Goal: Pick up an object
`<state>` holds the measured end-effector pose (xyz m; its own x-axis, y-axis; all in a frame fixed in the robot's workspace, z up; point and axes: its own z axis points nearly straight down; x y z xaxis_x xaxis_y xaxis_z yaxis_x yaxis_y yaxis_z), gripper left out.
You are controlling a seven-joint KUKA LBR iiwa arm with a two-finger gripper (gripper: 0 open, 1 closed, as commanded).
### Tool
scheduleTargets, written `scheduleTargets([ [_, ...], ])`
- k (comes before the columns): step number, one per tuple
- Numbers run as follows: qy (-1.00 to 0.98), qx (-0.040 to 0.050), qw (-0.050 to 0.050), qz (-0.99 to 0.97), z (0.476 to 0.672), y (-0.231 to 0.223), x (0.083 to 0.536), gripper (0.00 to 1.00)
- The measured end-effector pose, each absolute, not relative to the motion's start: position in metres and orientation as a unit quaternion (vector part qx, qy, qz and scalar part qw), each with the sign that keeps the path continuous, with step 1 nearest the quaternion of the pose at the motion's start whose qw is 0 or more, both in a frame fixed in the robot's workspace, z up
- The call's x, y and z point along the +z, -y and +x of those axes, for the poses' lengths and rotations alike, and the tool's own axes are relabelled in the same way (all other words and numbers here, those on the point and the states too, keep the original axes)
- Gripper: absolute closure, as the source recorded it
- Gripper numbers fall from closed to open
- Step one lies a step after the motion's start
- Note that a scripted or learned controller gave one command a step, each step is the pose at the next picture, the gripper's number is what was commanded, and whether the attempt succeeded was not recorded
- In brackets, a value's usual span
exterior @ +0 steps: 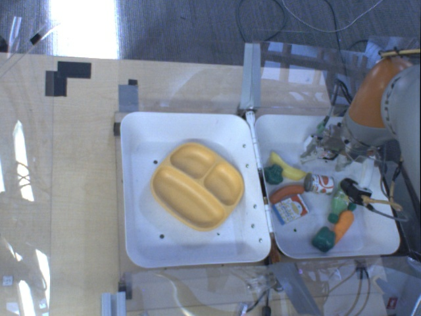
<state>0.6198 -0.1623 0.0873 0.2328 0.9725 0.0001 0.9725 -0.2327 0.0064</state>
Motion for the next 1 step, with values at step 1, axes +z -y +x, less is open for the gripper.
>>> scheduleTargets([
  [1,-0.622,0.0051,0.005,0.783,0.6230,0.1604,0.1004,1.00],
])
